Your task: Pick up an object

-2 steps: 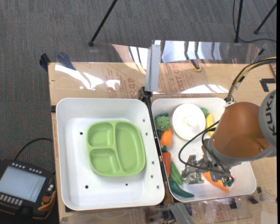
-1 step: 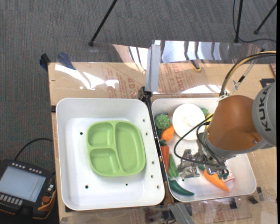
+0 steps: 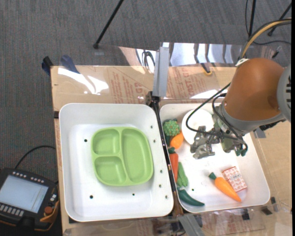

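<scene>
Hanging low in the right bin (image 3: 258, 168), the gripper (image 3: 205, 146) looks open with nothing in it. I think it is reaching. Next it must drop onto something, maybe the carrot (image 3: 225, 187) at lower right.

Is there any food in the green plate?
No, it is empty. The green divided plate in the left bin shows bare green in all three compartments. The toy carrot lies in the right bin.
</scene>
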### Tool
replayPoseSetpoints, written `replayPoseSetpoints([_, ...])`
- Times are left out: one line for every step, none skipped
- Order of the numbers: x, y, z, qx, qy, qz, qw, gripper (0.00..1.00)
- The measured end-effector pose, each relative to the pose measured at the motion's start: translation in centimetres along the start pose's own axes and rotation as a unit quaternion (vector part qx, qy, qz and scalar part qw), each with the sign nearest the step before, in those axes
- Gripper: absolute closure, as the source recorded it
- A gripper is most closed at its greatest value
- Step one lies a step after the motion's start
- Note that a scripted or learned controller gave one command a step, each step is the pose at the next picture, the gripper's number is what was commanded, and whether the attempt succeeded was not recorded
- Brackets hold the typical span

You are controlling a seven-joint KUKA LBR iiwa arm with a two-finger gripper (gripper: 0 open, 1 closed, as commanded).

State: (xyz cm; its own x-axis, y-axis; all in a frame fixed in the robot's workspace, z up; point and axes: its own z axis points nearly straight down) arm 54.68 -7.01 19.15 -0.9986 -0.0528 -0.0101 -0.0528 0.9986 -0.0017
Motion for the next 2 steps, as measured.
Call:
replayPoseSetpoints([6.3, -3.0, 7.3, -0.001, 0.008, 0.135, 0.9908, 1.00])
replayPoseSetpoints([7.1, -1.4, 10.5, -0.002, 0.007, 0.049, 0.9988, 1.00])
